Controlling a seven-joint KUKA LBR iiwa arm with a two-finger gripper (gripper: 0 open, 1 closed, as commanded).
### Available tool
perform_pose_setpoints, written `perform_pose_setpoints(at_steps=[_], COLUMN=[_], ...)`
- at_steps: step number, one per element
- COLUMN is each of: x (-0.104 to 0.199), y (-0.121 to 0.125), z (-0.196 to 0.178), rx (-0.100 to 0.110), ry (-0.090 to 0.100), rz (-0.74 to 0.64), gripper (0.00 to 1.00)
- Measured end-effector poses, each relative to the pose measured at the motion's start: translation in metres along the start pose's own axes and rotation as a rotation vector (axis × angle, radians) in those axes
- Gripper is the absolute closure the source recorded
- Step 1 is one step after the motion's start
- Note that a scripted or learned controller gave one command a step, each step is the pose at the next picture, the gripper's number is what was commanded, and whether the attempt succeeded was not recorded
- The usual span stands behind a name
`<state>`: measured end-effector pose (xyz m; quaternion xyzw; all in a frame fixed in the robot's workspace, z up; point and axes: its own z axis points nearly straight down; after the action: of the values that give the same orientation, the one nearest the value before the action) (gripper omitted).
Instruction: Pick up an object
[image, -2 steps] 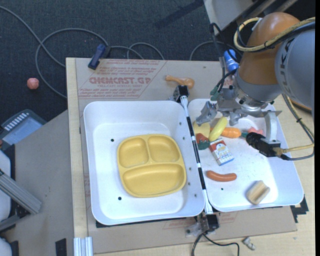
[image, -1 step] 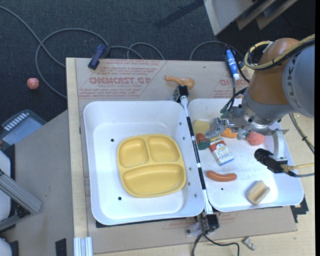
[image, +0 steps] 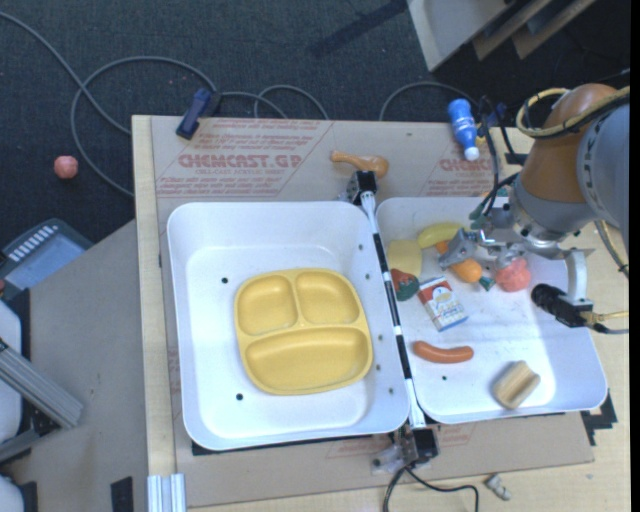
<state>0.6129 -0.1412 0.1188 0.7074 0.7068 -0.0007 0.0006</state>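
Observation:
My gripper (image: 478, 256) is low over the back of the right bin (image: 570, 350), with the grey arm and its orange band rising to the upper right. Directly under it lies a small orange fruit (image: 466, 270). A pink-red fruit (image: 513, 275) sits just to its right, and a yellow banana-like piece (image: 437, 236) just to its left. Nearer the front are a red and green strawberry (image: 403, 285), a small printed box (image: 441, 304), a sausage (image: 442, 352) and a bread roll (image: 515, 384). I see nothing lifted.
The left bin (image: 200, 300) holds a yellow divided plate (image: 300, 330). A black clamp ridge (image: 385, 290) separates the two bins. Behind the bins on the board lie a blue bottle (image: 462, 125), a tan toy (image: 360, 161) and cables.

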Motion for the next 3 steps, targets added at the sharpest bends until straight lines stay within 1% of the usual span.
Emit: perform_pose_setpoints(at_steps=[1,2,3], x=[0.026,0.026,0.082], y=[0.042,0.042,-0.027], z=[0.034,0.023,-0.067], rx=[-0.002,-0.005,0.0], ry=[0.001,-0.001,0.003], rz=[-0.002,-0.003,-0.002], gripper=[0.0,1.0,1.0])
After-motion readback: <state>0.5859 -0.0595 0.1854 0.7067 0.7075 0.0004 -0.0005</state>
